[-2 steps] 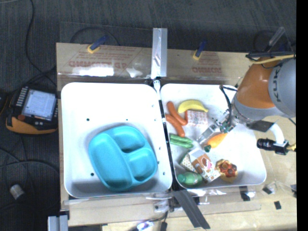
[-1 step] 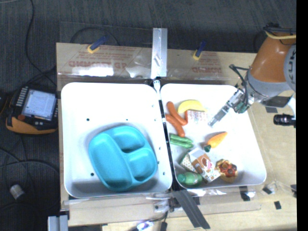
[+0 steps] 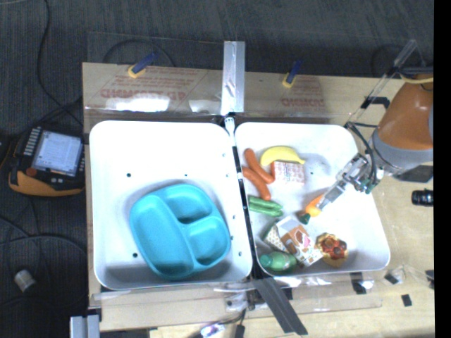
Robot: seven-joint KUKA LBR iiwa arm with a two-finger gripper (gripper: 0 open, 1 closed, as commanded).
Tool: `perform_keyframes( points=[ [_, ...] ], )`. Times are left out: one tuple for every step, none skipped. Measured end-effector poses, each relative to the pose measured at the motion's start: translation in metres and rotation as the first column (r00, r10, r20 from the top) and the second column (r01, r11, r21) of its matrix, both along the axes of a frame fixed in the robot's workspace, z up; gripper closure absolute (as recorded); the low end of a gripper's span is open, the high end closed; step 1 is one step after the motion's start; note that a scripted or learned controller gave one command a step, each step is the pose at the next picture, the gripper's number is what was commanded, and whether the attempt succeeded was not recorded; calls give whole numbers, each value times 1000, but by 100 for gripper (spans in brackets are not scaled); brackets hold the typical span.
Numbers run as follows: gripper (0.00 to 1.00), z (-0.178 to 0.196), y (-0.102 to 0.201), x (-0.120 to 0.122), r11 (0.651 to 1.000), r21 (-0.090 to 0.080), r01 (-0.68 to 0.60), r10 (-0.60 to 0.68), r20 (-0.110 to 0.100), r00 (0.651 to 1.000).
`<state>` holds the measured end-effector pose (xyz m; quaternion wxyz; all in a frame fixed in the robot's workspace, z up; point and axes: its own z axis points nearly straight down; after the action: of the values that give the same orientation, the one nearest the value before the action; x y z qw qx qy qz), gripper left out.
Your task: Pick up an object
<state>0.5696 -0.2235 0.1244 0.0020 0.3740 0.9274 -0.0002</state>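
Note:
The right bin (image 3: 366, 217) holds several toy foods. A yellow banana (image 3: 280, 154) lies at the back beside a pink-and-white box (image 3: 289, 172). Two orange-red sausages (image 3: 256, 167) lie along the left wall, with a green pickle (image 3: 264, 205) below them. A small orange carrot (image 3: 313, 205) lies mid-bin. At the front are a printed carton (image 3: 296, 239), a green round piece (image 3: 277, 261) and a red-and-yellow piece (image 3: 332, 248). My gripper (image 3: 331, 193) slants down from the right, its tip right at the carrot's upper right end.
The left bin (image 3: 113, 153) holds a blue divided tray (image 3: 180, 227). A ridge (image 3: 239, 189) separates the two bins. The arm's orange band (image 3: 412, 115) stands over the right bin's far right corner. A handheld device (image 3: 49, 157) lies left of the bench.

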Motion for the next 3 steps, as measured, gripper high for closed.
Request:
perform_keyframes(
  points=[
    [0, -35, 37, -17, 926, 5, 377, -377, 10, 926],
    [0, 34, 81, 58, 915, 0, 403, -403, -2, 915],
    [0, -36, 95, 99, 901, -3, 434, -434, -1, 901]
  ],
)
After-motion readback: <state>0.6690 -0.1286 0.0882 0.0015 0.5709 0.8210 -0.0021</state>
